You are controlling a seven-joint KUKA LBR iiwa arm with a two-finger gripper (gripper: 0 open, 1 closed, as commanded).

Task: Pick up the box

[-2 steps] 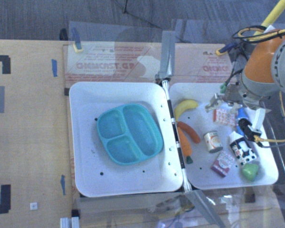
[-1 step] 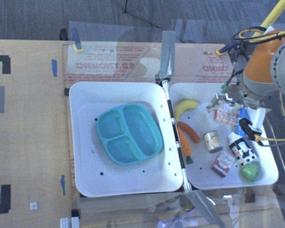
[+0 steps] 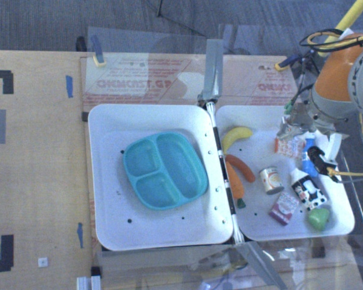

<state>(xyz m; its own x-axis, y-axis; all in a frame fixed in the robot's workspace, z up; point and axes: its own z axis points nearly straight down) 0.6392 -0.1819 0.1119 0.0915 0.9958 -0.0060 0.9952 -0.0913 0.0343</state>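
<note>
Hanging over the right white bin point(image 3: 345, 219), the grey gripper point(image 3: 292, 132) stood just above one small orange-and-white box point(image 3: 288, 145); whether it was clenched, I cannot tell. One teal divided plate point(image 3: 164, 170) occupied the left white bin point(image 3: 103, 125).

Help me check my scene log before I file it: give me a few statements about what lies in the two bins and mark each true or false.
1. The blue divided plate lies in the left bin. True.
2. The banana lies on the divided plate. False: it lies in the right bin, near the divider.
3. The carrot and the sausage lie beside each other. True.
4. The small can lies in the left bin. False: it is in the right bin.
5. The hand is above the right bin's far side, by the red-and-white box. True.
</note>
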